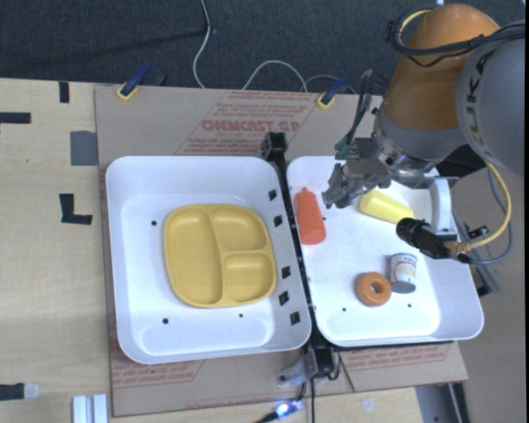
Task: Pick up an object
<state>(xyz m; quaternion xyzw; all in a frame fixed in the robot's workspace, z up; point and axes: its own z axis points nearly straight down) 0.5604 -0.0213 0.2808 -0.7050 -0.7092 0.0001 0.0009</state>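
Observation:
In the right bin [423,324] lie an orange carrot-like piece [309,217] by the left wall, a yellow banana-like piece [385,206] near the back, a brown doughnut [373,289] and a small can [404,271] toward the front. My gripper [341,189] hangs over the back of this bin, between the orange piece and the yellow piece, close to both. Nothing shows between its fingers.
The left bin [132,236] holds a yellow divided plate [219,255]. A black clip strip [286,236] runs along the seam between the bins. Cables [476,236] trail from the wrist over the right bin's right rim. Blue clamps [134,79] sit at the cardboard's back edge.

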